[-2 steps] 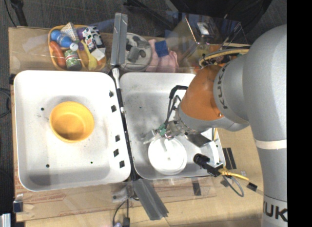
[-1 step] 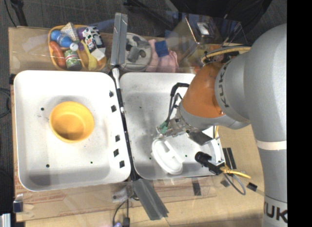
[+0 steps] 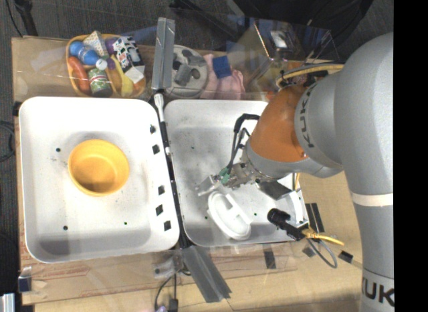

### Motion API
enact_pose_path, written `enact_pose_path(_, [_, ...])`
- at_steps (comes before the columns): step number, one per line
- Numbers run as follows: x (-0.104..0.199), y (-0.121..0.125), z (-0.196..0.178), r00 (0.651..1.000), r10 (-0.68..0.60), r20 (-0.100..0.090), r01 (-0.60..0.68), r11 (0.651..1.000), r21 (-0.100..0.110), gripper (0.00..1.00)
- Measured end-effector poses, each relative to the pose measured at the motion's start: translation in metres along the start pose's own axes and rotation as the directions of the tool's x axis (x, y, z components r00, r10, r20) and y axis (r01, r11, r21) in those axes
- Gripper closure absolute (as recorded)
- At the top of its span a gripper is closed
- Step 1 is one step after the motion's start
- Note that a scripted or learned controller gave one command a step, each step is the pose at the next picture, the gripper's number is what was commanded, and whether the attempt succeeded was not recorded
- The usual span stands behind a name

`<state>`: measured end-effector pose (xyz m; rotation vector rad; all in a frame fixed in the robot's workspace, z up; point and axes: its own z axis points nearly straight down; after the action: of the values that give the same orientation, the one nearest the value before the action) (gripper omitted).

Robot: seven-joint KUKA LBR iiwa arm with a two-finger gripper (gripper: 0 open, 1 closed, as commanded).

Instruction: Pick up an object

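A wooden bench (image 3: 40, 63) carries two white bins (image 3: 40, 170) side by side; behind them, a basket (image 3: 77, 80) of what look like toys.

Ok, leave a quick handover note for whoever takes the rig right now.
Gripper: low in the right bin, just above a white cup lying on the bin floor. Whether the fingers are open or shut can't be told from here; nothing is visibly held.
Left bin: a yellow bowl, upright.
Done: nothing lifted yet.
Left: grasp an object, likely the cup, and raise it clear.
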<state>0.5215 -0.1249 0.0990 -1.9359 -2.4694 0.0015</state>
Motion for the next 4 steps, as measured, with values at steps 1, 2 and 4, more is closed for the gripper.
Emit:
enact_pose_path(1, [0.022,0.034,0.009,0.984,0.179,0.001,-0.179,0.984,0.002,0.0])
enact_pose_path(2, [0.024,-0.029,0.001,1.0,-0.01,0.015,0.01,0.999,-0.034,0.0])
enact_pose_path(4, [-0.014,0.016,-0.013,0.975,0.222,0.001,-0.222,0.975,0.002,0.0])
